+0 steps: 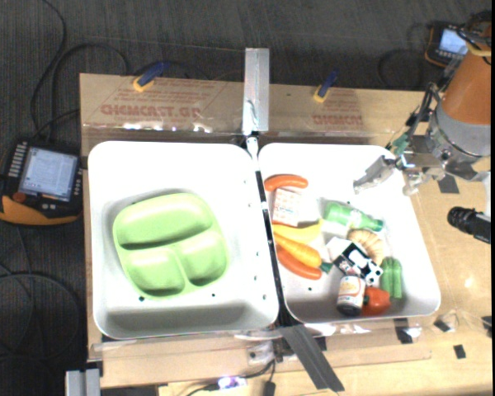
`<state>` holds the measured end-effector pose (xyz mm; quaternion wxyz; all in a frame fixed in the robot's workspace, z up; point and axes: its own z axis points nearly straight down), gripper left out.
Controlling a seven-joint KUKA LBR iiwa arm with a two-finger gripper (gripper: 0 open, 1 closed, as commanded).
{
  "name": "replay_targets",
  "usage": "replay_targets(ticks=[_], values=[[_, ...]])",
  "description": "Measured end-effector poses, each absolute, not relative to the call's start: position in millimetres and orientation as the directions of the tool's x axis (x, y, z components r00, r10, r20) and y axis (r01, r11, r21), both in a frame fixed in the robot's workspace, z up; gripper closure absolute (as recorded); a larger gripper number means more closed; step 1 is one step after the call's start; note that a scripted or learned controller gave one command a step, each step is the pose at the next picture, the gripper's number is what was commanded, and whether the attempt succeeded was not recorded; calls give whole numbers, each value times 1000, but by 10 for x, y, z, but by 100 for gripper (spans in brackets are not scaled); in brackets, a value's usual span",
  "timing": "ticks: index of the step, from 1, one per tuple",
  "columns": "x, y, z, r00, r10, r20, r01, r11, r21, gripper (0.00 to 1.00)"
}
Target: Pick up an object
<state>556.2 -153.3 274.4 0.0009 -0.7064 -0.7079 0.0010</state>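
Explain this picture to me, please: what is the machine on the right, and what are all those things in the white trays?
One camera looks down on a workbench at a slant. The grey and orange machine is a robot arm reaching in from the right; its gripper, a two-fingered hand, hangs over the right bin's upper right corner with nothing between its fingers. That bin holds a pile of toy food: a carrot, a green bottle, a small brown bottle and more. The left bin holds a green divided tray. The arm's job is to pick up one object.
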Motion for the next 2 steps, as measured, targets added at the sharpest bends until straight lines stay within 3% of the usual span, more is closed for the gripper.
replay_targets(ticks=[1, 2], values=[[5709, -1533, 1196, -22, 1000, -1, 1000, 22, -3, 0], [5221, -1598, 962, -249, 968, -17, 968, 249, 29, 0]])
